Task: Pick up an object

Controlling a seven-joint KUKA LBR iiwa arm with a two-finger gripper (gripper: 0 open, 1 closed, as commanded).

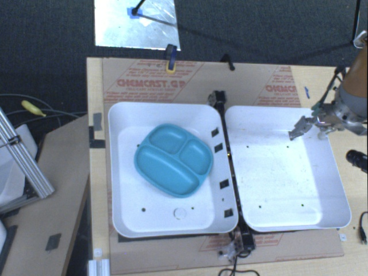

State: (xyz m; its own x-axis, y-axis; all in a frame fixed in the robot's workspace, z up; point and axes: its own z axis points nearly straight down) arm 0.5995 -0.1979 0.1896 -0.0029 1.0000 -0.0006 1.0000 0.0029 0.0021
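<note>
While 1 blue plate (173, 159) lies, 2 bins (123, 154)

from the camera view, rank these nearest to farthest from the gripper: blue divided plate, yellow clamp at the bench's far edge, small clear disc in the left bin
Measured from the gripper, over the right bin's upper right:
1. Blue divided plate, middle of the left bin.
2. Yellow clamp, far edge of the bench, up and to the left.
3. Small clear disc, left bin's near edge.
Clamp and disc are nearly level, so their order is uncertain.

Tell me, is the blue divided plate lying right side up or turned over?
Right side up. The blue plate lies flat in the left bin, and its three compartments open upward.
</note>
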